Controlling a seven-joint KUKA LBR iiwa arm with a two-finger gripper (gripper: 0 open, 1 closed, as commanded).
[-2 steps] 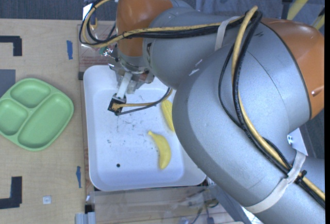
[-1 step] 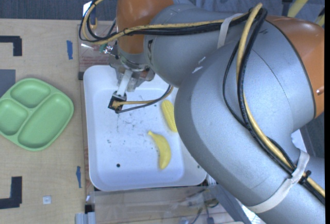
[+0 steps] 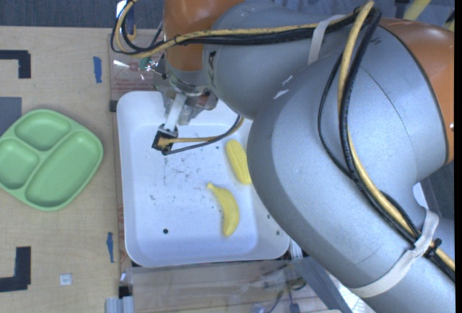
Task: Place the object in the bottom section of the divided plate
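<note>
A green divided plate (image 3: pixel 49 159) lies on the wooden bench to the left of the white bin (image 3: pixel 141 232); its large compartment faces lower right and holds nothing. Inside the bin, a yellow banana (image 3: pixel 227 211) rests near the front right, and a yellow corn cob (image 3: pixel 238 161) lies just behind it, partly under the arm. My gripper (image 3: pixel 188 111) hangs over the back part of the bin, left of the corn cob and well above the banana in the picture. Nothing is visible in its grasp.
The thick grey arm covers the bin's right side and everything beyond it. Blue tape marks (image 3: pixel 97 68) and black corner marks (image 3: pixel 20 63) lie flat on the bench around the plate. Dark scuffs speckle the bin floor.
</note>
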